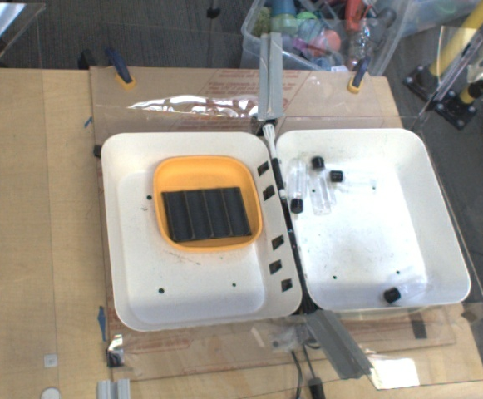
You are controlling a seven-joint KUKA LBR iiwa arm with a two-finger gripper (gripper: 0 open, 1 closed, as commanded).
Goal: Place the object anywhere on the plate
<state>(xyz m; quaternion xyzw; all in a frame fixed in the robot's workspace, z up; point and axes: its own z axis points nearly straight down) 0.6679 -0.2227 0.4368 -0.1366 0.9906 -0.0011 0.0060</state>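
Two white bins; one orange plate; one black ridged block; three clear black-capped vials.

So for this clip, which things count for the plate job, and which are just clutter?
Job:
- orange plate, left bin
- black ribbed object, lying on the plate

Clutter:
- small clear black-capped pieces, right bin
- box of toys, behind the bench

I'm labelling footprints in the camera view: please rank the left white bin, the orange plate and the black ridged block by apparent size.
1. Shallow left white bin
2. Orange rounded-square plate
3. Black ridged rectangular block, lying on the plate
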